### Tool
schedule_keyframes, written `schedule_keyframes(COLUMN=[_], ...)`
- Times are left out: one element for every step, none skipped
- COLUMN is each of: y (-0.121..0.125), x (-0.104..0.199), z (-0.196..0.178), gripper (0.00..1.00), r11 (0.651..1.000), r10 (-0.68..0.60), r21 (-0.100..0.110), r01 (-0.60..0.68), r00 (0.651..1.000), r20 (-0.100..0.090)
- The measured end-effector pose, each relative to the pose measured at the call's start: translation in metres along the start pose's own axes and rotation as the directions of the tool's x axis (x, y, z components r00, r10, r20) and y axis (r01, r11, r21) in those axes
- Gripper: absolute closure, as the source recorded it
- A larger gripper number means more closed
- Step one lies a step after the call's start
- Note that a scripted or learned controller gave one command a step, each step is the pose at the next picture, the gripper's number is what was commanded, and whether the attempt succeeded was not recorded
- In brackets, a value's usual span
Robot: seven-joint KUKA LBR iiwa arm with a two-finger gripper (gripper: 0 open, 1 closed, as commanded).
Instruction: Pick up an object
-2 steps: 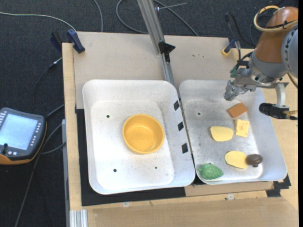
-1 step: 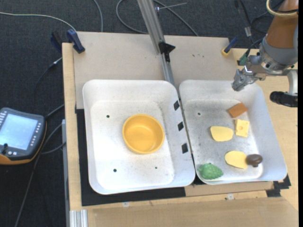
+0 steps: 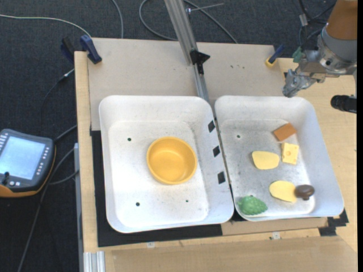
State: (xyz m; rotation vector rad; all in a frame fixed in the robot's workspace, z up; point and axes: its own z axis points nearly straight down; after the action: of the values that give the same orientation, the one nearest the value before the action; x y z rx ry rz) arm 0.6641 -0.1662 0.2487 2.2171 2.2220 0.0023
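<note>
Orange block (image 3: 284, 132) lies in the right bin (image 3: 323, 169), below the gripper (image 3: 292, 87) hovering past the rim.

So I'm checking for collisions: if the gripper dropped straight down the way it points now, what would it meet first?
Probably the far rim of the right bin, or the bench just beyond; the gripper hangs over that edge, depth unclear.
</note>
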Motion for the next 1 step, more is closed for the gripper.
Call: schedule_keyframes(y=[-0.0084], x=[0.0605], z=[0.0001], gripper=[1.00], r11=[1.000], r10=[-0.003], r21=[0.004], r01=[0.003], r00=[1.000], r20=[-0.002])
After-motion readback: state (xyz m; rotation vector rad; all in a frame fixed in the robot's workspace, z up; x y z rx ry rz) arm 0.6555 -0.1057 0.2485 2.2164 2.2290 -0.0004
